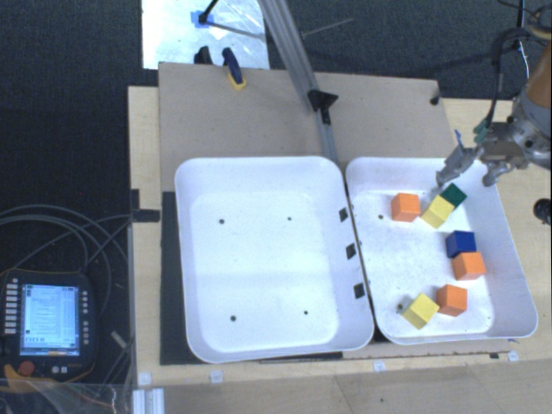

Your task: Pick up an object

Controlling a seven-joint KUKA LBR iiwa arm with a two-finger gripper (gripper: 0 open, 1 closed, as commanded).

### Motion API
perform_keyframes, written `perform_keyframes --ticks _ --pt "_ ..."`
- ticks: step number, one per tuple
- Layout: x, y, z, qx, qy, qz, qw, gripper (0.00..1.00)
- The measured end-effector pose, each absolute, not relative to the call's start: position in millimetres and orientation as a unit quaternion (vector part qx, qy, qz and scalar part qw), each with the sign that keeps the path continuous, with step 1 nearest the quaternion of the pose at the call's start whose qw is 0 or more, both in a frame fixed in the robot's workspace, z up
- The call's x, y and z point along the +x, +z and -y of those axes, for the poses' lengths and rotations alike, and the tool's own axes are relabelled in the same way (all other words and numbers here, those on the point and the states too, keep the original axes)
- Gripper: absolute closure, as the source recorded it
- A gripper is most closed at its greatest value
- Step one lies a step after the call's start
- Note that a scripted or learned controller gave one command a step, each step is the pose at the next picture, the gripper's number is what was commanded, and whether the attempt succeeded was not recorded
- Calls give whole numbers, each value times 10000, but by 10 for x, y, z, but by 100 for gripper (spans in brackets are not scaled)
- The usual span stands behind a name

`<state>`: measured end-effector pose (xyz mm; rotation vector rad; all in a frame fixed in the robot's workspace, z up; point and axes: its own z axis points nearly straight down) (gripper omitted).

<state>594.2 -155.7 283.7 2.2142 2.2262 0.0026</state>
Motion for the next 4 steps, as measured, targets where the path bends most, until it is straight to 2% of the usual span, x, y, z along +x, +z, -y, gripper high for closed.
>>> perform_keyframes --ticks 1,2,4 --pt "5942 2837 1557 7053 9 -7090 10 0" --pt "6001 2287 1639 7065 -10 -7077 -4 0" --pt "5897 1097 1550 7062 -12 -7080 -18 0"
